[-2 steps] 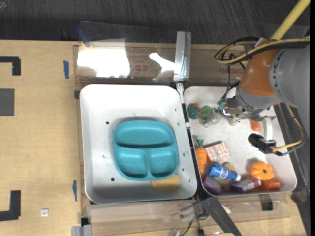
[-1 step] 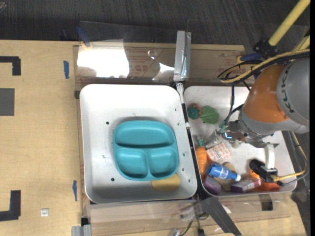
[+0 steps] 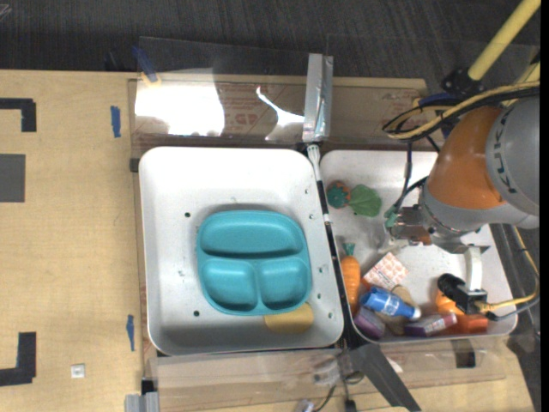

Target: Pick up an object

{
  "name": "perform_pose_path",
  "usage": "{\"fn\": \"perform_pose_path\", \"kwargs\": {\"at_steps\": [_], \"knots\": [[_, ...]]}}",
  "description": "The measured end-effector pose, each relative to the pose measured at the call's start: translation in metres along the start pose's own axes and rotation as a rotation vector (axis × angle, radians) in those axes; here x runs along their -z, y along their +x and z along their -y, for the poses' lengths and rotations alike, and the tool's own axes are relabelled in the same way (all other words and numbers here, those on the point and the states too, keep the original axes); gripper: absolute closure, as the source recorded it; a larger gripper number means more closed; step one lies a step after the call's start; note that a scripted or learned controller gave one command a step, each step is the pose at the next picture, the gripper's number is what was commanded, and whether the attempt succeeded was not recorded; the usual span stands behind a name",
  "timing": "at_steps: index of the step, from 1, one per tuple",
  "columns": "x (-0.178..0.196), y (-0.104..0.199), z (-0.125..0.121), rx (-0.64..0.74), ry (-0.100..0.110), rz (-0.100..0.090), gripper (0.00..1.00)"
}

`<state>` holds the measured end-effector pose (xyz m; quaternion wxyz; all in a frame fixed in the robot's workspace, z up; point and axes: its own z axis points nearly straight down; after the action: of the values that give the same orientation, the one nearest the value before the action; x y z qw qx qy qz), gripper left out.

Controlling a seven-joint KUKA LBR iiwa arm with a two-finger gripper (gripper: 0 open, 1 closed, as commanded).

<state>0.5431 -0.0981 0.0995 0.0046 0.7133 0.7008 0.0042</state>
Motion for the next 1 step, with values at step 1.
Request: {"fn": "perform_pose_path", "kwargs": {"at_steps": [1], "knots": [[-0.0116, -0.0287, -0.0341, -0.094, 0.006, 0.0, 1.0]]}}
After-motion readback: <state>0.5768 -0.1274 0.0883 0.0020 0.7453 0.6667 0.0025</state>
